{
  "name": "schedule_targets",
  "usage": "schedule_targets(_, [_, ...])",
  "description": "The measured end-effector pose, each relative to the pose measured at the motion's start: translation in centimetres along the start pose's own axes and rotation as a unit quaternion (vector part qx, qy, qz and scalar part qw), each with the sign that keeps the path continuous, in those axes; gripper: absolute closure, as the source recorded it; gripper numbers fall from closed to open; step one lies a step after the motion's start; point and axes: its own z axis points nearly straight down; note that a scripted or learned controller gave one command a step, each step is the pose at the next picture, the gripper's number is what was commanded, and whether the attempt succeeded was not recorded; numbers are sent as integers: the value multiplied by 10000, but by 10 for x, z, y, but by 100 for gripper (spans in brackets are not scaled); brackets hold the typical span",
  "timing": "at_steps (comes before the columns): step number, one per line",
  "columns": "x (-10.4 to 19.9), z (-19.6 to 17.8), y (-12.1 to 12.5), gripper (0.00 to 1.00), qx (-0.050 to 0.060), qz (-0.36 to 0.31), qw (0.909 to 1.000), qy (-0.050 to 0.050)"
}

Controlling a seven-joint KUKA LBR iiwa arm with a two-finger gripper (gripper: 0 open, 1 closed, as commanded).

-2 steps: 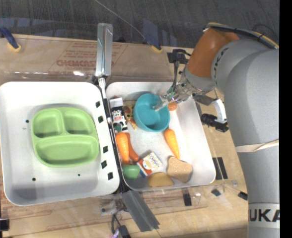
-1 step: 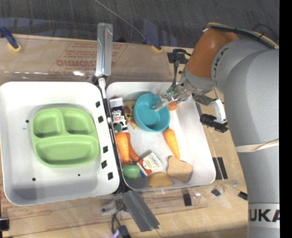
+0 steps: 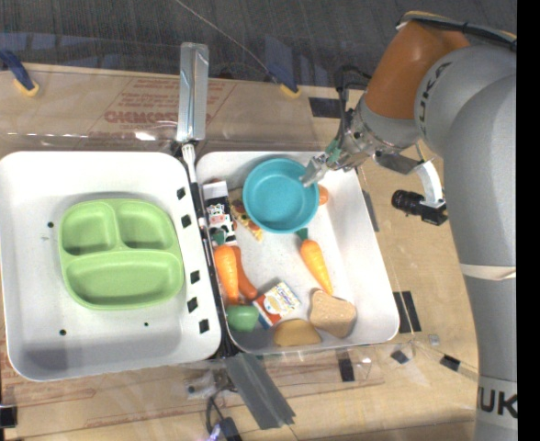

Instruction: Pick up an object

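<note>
**Gripper poised at blue bowl's rim**

The gripper (image 3: 318, 171) is seen at the far-right rim of the blue bowl (image 3: 280, 195), which sits toward the far edge of the right bin (image 3: 373, 274), just left of the fingertips (their spacing cannot be made out). The arm (image 3: 454, 99) is angled in from the bin's far right corner.

Teal bowl (image 3: 280, 204) smooth plastic; green tray (image 3: 121, 252) matt plastic; bins (image 3: 31, 246) glossy white.

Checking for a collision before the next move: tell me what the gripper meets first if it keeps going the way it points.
Most likely the blue bowl: the gripper points down-left at its right rim. Depth is hard to judge from above, so contact may already exist.
</note>
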Motion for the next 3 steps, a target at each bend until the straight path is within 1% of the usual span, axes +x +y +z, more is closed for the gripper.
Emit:
schedule_targets(1, [1,4,-1,0,28,0,10000,20])
schedule_targets(2, [15,73,-61,0,45,1457,9893,28])
schedule_targets(3, [15,60,-58,100,21,1425,9898,28])
